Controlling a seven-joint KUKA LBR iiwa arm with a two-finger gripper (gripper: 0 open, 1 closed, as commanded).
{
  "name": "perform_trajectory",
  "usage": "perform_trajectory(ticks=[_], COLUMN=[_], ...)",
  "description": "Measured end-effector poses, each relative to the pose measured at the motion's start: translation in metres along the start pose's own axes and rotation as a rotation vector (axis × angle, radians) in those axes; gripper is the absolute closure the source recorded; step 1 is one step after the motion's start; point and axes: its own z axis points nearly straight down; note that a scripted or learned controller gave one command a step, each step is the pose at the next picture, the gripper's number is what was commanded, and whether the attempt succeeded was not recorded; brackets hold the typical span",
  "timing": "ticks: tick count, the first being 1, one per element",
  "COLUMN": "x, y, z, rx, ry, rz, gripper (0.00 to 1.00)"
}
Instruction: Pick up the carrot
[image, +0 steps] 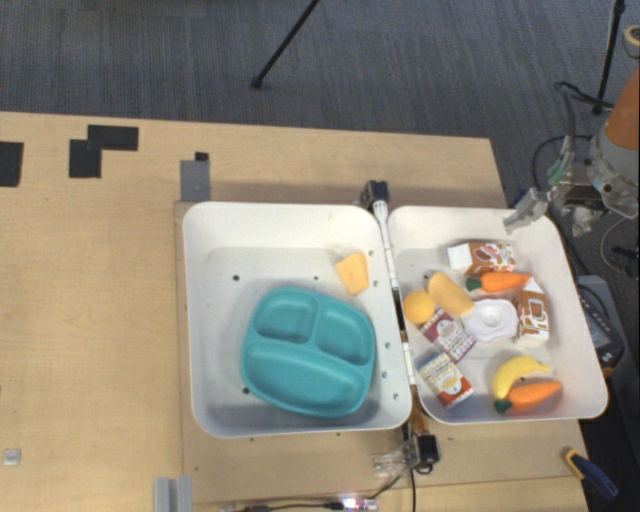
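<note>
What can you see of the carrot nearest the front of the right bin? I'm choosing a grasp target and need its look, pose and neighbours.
The carrot is a short, stubby orange body with a dark green stub at its left end, smooth like a plastic toy. It lies flat, roughly left to right, in the front right corner of the right bin. A yellow banana lies right behind it, seemingly touching. A second carrot lies farther back.

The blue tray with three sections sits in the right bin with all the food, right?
Not quite. The camera view shows the blue tray in the left bin, near a yellow cheese wedge. The other food, carrots included, is in the right bin.
</note>
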Motion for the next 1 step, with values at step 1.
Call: perform_trajectory(ticks=[1], x=[0.0428], y=[-0.0245], z=[0.0684], rx=[0.001], ry=[0.000], rz=[0.134], gripper=[0.00])
